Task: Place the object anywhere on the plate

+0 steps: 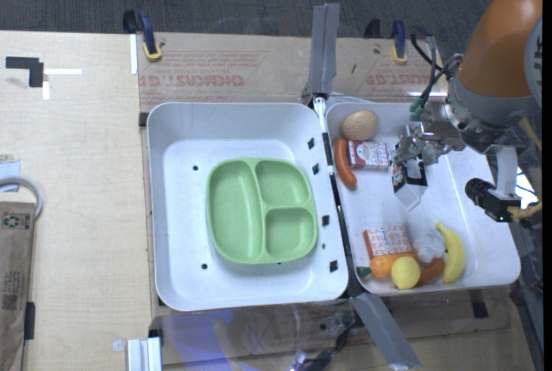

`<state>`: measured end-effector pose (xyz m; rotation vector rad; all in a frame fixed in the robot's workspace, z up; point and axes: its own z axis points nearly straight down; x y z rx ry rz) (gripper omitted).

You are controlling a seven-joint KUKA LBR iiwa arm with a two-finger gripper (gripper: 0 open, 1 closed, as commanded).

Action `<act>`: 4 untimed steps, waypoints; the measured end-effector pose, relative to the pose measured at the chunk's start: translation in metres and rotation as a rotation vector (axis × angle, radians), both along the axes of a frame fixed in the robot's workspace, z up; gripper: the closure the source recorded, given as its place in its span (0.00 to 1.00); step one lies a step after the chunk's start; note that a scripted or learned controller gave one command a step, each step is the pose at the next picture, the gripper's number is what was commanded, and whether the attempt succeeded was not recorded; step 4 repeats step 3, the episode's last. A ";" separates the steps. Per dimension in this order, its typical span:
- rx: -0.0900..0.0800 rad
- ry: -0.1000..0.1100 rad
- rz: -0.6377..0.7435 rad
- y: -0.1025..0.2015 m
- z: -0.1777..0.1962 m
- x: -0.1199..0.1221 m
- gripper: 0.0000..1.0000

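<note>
The left bin (172, 214) holds a green divided plate (261, 210). The right bin (483, 274) holds a banana (452, 250), a lemon (405, 273) and a hot dog (345, 164). The gripper (410, 173) hangs over it; whether it is released or clenched I cannot tell.

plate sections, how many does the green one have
3. The green plate lies in the left bin: one long section on its left side, one at its upper right, one at its lower right. None look hidden.

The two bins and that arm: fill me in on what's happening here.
A grey and orange arm reaches in from the right, with its gripper low over the right bin. That bin holds toy food: a sausage, an egg-shaped item, a banana, a lemon and small cartons. The green divided plate sits in the left bin with nothing on it, so the placing is not yet done.
</note>
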<state>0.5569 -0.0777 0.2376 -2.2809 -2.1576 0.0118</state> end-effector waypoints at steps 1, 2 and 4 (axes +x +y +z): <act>0.002 -0.005 -0.027 0.086 0.049 -0.007 1.00; 0.002 -0.002 0.037 0.179 0.012 -0.019 1.00; 0.002 -0.002 0.036 0.179 0.013 -0.019 0.00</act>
